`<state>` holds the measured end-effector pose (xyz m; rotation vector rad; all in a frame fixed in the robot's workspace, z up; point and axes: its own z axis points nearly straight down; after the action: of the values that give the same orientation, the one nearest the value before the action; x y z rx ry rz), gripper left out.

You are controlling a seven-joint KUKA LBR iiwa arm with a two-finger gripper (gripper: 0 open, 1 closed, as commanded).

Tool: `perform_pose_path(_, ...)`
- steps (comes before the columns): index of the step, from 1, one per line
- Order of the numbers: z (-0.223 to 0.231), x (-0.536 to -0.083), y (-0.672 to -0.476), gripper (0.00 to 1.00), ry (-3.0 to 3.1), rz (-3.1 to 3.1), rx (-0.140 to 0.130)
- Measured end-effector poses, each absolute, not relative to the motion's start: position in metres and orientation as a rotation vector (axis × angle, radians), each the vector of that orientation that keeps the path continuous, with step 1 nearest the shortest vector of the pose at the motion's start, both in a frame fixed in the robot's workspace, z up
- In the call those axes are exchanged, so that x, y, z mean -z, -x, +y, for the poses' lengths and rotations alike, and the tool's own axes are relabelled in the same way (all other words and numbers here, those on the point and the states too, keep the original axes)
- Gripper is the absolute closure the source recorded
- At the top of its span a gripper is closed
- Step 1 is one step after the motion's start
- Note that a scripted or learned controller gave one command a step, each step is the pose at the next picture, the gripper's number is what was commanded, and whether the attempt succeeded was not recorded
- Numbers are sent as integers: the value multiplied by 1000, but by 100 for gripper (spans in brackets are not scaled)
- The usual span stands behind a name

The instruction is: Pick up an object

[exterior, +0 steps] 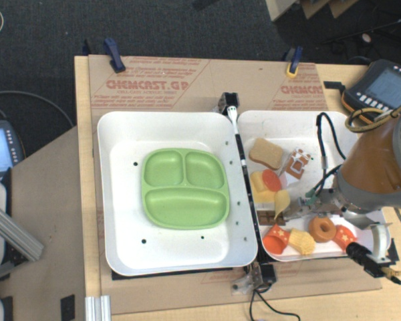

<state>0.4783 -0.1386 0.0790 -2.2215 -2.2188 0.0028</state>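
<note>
Arm reaches in from right, low over right bin point(307, 120); tool point(295, 210) among the toy food there, near donut point(322, 229) and bread point(266, 154). Tool state: cannot tell. Green tray point(184, 188) sits in left bin, well apart.

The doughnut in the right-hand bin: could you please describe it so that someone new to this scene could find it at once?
Look at the right bin, the one crowded with toy food, and go to its near edge beside the grey arm. There the doughnut lies between a yellow piece and a small red piece. It is the one brown ring with a hole through its middle.
</note>
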Motion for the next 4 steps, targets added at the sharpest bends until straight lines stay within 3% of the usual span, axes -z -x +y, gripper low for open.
perform_pose_path(1,-199,-86,-566,0,2228,-2230,3)
perform_pose_path(2,-80,-192,-614,0,2212,-2244,21)
perform_pose_path(3,-142,-80,-557,0,2225,-2209,-6)
perform_pose_path(4,-195,-84,-474,0,2229,-2208,-7)
